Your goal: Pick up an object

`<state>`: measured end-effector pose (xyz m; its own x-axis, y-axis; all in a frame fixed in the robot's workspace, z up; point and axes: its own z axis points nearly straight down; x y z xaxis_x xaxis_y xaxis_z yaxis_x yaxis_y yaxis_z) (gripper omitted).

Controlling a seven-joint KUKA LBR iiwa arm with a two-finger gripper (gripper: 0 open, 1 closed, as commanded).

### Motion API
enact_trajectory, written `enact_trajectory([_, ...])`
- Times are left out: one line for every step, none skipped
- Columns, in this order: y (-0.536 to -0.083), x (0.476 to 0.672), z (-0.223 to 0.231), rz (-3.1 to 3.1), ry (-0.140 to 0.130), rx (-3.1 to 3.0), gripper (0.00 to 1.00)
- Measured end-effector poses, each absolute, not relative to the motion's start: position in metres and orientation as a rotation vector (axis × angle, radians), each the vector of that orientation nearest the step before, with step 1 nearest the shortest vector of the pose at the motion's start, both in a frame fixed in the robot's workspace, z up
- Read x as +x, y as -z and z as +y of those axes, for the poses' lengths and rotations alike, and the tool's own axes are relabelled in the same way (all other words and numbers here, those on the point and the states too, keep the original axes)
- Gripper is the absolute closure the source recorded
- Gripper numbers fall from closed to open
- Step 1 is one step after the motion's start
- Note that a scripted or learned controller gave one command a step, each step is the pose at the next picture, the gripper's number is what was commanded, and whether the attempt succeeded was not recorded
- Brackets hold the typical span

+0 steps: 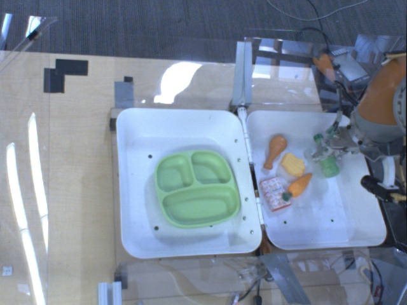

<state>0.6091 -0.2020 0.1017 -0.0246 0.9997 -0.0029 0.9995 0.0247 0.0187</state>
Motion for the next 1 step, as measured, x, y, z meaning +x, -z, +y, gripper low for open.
enact_trajectory([-0.1881,0.6263,-0.1836,2.296,-0.007,2.132,1.0])
